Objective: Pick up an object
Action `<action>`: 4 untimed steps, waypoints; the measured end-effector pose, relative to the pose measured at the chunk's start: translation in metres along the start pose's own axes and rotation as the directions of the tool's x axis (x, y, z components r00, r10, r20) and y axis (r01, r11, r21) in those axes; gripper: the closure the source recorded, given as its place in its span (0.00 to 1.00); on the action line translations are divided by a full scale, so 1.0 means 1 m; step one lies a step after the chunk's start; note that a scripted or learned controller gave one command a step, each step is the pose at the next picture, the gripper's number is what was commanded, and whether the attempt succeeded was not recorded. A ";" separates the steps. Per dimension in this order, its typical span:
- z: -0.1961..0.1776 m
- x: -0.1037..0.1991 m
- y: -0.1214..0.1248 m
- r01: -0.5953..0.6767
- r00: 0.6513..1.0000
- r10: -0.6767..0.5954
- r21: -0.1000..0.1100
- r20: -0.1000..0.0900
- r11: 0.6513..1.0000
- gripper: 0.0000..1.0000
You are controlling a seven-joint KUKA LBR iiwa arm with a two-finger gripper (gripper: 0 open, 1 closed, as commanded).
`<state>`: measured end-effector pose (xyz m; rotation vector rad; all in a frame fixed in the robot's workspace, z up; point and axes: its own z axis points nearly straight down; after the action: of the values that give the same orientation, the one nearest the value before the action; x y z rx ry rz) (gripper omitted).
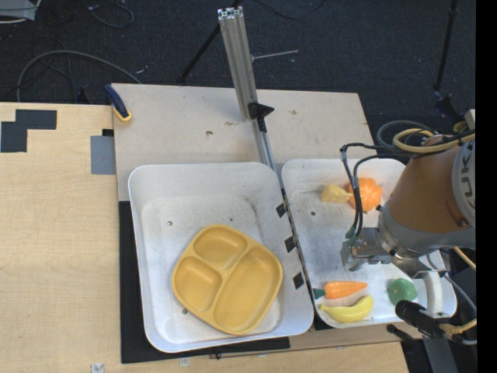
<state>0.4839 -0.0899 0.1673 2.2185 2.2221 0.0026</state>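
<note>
Gripper (359, 253) sits low over the middle of the right bin (311, 208); from my feed I cannot tell its state, and I see nothing in it. Arm (423, 200) enters from the right edge of the desk (311, 123). Right bin contents: orange ball-like toy (369, 193) with a pale yellow piece (335, 195) just beside it, near the far edge; carrot (345, 289) and banana (349, 310) near the front edge, touching; green object (401, 290) toward the front right corner. Left bin (155, 208) holds a yellow divided plate (227, 278), lying flat near its front edge.
</note>
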 end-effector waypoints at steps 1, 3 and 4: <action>-0.062 -0.001 0.006 -0.001 1.000 0.001 -0.001 0.001 1.000 1.00; -0.051 0.040 0.030 0.001 1.000 -0.001 0.004 -0.001 1.000 1.00; -0.043 0.088 0.052 0.003 1.000 -0.003 0.005 -0.001 1.000 1.00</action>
<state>0.5357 -0.0018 0.2102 2.2185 2.2283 -0.0017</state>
